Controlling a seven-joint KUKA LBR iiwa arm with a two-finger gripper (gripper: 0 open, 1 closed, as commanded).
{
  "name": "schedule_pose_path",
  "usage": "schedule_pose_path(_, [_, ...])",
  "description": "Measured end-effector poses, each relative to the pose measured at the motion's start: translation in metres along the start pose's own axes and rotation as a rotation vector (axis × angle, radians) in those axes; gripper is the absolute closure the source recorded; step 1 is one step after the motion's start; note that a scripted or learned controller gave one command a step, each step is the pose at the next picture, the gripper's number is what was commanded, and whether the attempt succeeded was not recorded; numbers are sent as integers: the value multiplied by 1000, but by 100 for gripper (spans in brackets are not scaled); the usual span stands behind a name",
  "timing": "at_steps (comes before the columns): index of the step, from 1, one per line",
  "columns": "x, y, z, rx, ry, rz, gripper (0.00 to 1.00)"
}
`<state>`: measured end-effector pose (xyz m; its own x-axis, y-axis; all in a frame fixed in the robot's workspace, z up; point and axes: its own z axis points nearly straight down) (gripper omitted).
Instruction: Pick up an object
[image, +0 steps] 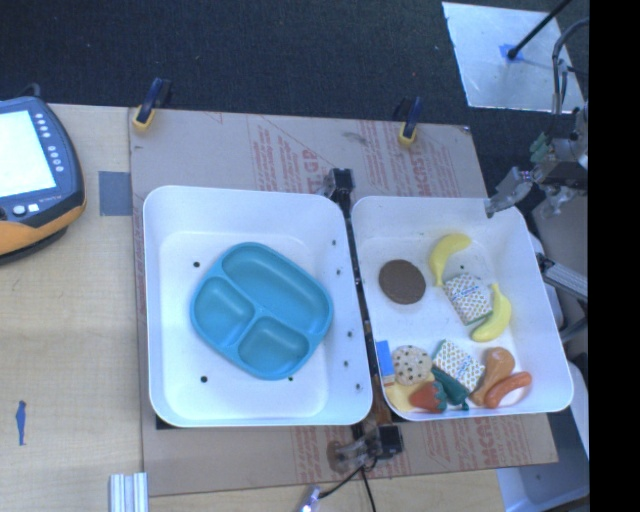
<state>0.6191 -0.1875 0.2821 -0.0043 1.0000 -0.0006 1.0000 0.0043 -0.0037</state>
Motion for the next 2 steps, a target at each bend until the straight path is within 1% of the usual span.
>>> schedule_pose_path(1, [21, 37, 126, 3, 0, -1, 0])
schedule_pose_path(2, [42, 37, 191, 4, 0, -3, 0])
